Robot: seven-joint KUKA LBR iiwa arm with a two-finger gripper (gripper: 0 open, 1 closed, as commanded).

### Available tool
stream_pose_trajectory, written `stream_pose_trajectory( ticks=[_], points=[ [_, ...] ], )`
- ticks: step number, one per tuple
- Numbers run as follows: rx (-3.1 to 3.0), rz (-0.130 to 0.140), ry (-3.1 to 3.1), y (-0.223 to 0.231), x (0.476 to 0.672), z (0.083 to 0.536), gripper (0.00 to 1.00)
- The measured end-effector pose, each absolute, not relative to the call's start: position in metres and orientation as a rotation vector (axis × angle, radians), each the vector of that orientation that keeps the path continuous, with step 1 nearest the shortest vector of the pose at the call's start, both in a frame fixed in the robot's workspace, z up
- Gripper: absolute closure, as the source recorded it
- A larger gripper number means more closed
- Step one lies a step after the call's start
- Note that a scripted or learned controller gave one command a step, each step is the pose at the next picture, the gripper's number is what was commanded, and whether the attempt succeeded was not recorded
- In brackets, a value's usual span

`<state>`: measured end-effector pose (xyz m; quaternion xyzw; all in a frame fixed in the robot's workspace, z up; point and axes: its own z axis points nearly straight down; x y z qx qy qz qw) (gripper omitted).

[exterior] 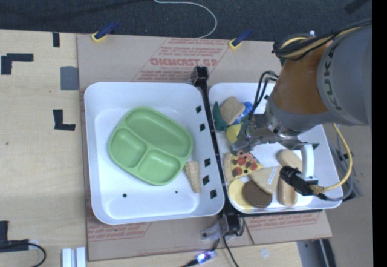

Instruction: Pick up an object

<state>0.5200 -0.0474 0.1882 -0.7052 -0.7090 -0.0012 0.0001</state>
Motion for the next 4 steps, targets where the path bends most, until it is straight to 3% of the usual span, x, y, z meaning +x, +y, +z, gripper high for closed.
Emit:
stream_pose_trajectory(
  ticks=[1,2,3,4],
  points=[
    [-2.208,-0.008,-2.235,0.040,0.483,0.267,1.00],
    [-2.210,-0.013,-2.237,0.116,0.484,0.362,1.00],
    [-2.218,-0.018,-2.233,0.140,0.484,0.483,1.00],
    [-2.216,0.018,-2.219,0.146,0.482,0.378,1.00]
  ],
)
